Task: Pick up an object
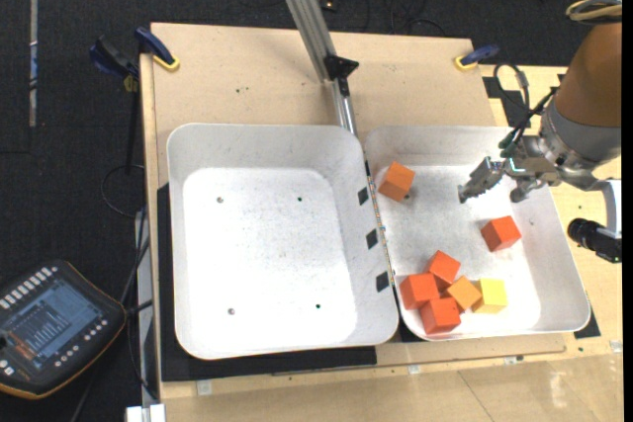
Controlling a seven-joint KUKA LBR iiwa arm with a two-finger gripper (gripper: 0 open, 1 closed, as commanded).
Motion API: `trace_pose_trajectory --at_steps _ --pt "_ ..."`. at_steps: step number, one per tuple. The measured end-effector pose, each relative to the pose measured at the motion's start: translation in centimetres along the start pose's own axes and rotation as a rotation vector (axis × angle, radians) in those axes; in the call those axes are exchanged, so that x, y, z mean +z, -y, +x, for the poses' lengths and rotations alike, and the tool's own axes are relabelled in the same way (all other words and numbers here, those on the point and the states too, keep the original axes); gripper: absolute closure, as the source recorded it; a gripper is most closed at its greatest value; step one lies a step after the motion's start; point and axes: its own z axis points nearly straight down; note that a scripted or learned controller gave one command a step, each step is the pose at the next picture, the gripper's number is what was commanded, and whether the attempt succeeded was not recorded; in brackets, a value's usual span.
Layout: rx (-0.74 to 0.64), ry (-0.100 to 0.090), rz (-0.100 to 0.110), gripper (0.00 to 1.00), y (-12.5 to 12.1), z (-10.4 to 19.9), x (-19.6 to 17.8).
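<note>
Pale wood desk [257,84] carries two white bins: the left bin [262,242] and the right bin [554,296] with the blocks. The grey arm [584,128] reaches over the right bin, its tool [482,184] above bare floor, whether released or clenched I cannot tell. An orange block [397,181] lies alone near the divider, a red block [500,233] sits below the tool, and a cluster of blocks [447,292] lies near the front rim.

Handheld control pendant [49,326], blue clamps [150,46]
</note>
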Motion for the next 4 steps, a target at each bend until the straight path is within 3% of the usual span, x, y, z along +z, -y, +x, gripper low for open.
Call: trace_pose_trajectory --at_steps 1,4 --pt "0.001 0.001 -0.003 0.00 0.0 0.0 -0.2" --pt "0.002 0.001 -0.003 0.00 -0.4 -0.7 12.3"
